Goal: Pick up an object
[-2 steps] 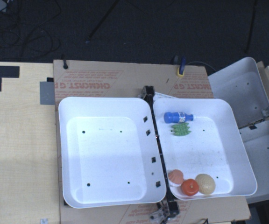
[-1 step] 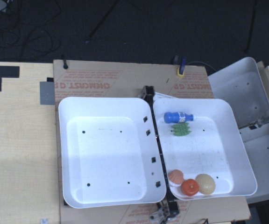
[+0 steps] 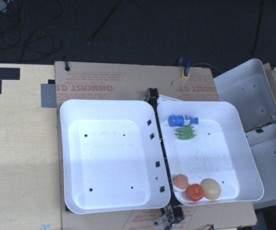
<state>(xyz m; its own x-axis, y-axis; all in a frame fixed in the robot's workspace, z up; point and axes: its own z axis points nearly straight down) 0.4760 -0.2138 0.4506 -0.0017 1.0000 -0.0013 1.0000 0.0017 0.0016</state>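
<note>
The right bin [image 3: 234, 128] holds a blue bottle [image 3: 182, 120] lying on its side near the far edge. A small green leafy item [image 3: 186, 133] lies just in front of the bottle. In the bin's near left corner sit a pale pink round item [image 3: 180, 181], a red tomato-like ball [image 3: 194, 192] and a tan round item [image 3: 211, 188], packed close together.
The left bin [image 3: 75, 123] lies beside the right one, joined by a black clip strip [image 3: 158, 147]. Both rest on a cardboard sheet [image 3: 109, 83] over a wooden bench. A tilted white panel [image 3: 248, 92] stands at the right.
</note>
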